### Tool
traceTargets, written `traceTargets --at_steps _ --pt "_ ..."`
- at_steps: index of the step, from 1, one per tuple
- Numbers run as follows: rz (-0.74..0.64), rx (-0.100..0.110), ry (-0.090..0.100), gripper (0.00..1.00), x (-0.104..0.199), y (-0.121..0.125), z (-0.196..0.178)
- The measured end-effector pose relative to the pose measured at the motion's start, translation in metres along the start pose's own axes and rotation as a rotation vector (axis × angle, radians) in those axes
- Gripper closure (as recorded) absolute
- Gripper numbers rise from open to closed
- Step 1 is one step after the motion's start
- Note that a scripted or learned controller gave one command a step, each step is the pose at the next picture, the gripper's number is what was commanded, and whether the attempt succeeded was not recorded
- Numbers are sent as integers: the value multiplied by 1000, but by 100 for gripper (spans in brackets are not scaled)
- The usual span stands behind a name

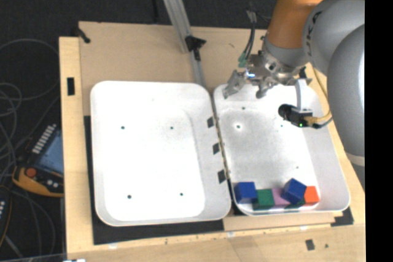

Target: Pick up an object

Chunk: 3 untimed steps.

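Several small blocks lie in a row along the near edge of the right bin [270, 138]: a blue block [245, 191], a green block [264, 198], a pale purple block [280, 197], a second blue block [295, 189] and an orange block [311, 194]. My gripper [247, 88] hangs over the far end of the right bin, well away from the blocks. Its two fingers are spread apart with nothing between them.
The left bin [153, 150] sits beside the right one, joined by a row of dark clips [216, 148]. A slanted metal rail [178, 15] rises behind the bins. A black cable connector [295, 113] dangles from the wrist over the right bin.
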State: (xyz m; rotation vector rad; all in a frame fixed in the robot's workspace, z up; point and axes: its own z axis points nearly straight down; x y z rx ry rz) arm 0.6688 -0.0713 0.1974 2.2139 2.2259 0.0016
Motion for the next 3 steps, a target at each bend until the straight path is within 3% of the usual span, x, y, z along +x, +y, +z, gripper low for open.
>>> traceTargets --at_steps 1,2,3 --pt "1 -2 -2 100 -4 0 -12" --pt "-1 4 2 100 58 -14 1" --pt "-1 3 2 100 100 -21 0"
